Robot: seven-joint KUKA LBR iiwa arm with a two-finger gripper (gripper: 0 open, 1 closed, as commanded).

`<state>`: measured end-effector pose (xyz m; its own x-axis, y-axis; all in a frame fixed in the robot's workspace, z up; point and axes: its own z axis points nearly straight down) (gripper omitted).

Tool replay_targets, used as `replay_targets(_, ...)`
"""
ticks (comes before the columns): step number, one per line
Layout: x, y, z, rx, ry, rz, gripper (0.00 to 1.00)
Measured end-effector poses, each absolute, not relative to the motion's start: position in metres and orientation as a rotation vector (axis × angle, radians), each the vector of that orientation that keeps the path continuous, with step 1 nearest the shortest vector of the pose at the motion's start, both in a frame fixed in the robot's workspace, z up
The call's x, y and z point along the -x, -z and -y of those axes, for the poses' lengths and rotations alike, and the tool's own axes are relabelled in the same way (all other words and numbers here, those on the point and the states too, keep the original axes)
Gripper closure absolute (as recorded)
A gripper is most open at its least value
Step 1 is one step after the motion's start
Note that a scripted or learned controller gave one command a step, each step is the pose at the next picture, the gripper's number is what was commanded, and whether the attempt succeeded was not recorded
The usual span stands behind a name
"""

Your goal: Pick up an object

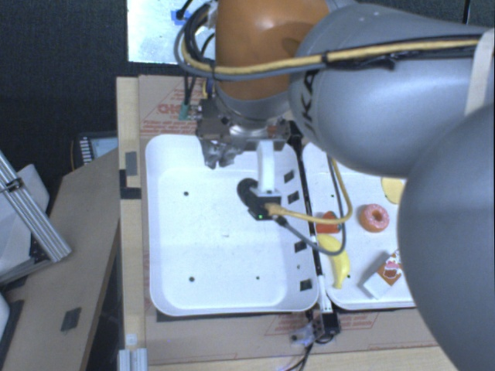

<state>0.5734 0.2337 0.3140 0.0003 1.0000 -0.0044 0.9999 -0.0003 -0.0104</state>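
My gripper (216, 158) hangs over the far part of the left white bin (165, 300), under the orange band and the grey wrist. I see nothing held below it. The right bin (363, 303) holds the loose objects: a pink donut (375, 218), a yellow banana (338, 266), a red item (329, 222) partly behind a cable, a small white and red piece (386, 273), and a yellow thing (393, 188) half hidden by the arm. The gripper is well to the left of all of them.
The big grey arm covers the far and right parts of the right bin. A black cable fitting (253, 198) with a yellow cable hangs over the left bin near the divider. Cardboard (128, 207) borders the bins on the left.
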Motion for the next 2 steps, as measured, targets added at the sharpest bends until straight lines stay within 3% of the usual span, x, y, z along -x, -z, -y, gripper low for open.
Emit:
replay_targets(1, -0.612, -0.391, -0.234, 2.221, 0.015, 2.229, 1.0)
replay_targets(2, -0.596, -0.207, -0.234, 2.216, -0.022, 2.217, 1.0)
